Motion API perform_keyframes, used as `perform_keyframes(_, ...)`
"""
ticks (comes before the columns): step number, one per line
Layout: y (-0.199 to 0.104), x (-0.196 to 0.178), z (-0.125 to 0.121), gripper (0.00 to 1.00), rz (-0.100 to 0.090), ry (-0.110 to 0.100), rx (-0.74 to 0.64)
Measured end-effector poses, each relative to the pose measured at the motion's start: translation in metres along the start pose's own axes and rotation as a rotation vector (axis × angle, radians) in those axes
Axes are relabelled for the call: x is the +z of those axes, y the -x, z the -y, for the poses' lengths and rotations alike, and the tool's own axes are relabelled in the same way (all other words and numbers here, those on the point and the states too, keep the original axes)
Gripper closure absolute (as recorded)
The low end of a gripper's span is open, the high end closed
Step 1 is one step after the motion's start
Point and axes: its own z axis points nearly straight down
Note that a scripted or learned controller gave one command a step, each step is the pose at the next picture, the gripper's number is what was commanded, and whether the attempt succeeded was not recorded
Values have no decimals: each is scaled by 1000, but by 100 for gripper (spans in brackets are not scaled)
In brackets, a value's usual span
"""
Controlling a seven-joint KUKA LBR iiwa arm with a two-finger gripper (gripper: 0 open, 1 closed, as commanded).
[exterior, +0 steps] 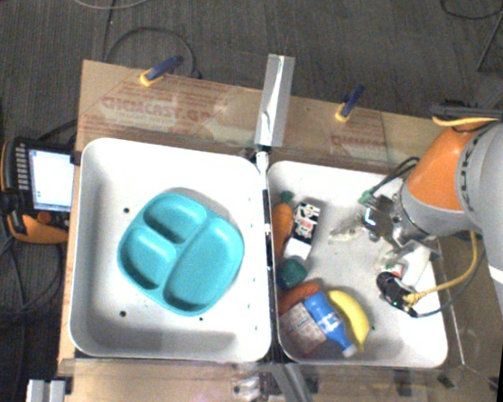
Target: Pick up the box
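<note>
Over right bin (pixel 437 355) | tool (pixel 369 221) state unclear | box (pixel 304 222) partly visible

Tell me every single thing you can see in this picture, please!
bins: 2, white, side by side on the bench
divided plate: 1, turquoise, in the left bin
box: 1, small, black and white, right bin near the divider
carrot: 1, orange, right bin, along the divider beside the box
round green thing: 1, dark green, just below the box
banana: 1, yellow, near edge of right bin
packet: 1, blue label, beside the banana
handheld screen: 1, orange and black, left of the bench
clamps: 2, blue and yellow, far edge of bench
arm: 1, grey with orange band, over the right bin
gripper: 1, right of the box
</note>
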Motion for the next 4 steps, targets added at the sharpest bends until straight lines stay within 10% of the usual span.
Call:
perform_keyframes(1,-4,20,37,0,9,23,-51)
perform_keyframes(2,-33,21,-12,0,8,14,84)
perform_keyframes(3,-34,11,-13,100,10,16,83)
perform_keyframes(4,-33,11,-13,0,11,16,83)
